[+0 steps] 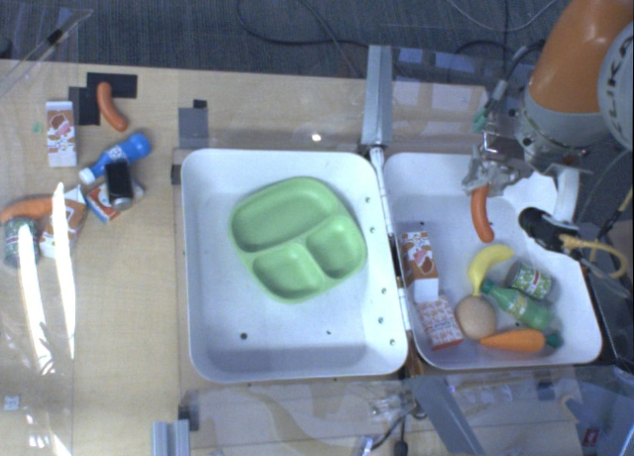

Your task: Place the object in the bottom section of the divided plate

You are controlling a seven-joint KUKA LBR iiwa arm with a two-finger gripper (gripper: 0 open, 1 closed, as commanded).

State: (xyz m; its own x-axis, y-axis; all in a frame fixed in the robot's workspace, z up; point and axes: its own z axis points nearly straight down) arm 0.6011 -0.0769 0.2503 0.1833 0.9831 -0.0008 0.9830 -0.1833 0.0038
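Orange toy sausage hangs upright, its top end pinched between the closed fingers of the gripper. It looks light, smooth, possibly slippery; green divided plate lies well left.

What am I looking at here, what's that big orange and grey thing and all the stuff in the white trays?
This is one camera looking down at a slant on a workbench. The orange and grey thing is a robot arm reaching in from the right. Its gripper hangs over the right bin, with a sausage hanging between its fingers. That bin also holds toy groceries: a banana, a carrot, a green bottle, a can and small cartons. The left bin holds a green divided plate with nothing in its sections. More toys lie on the bench at the far left.
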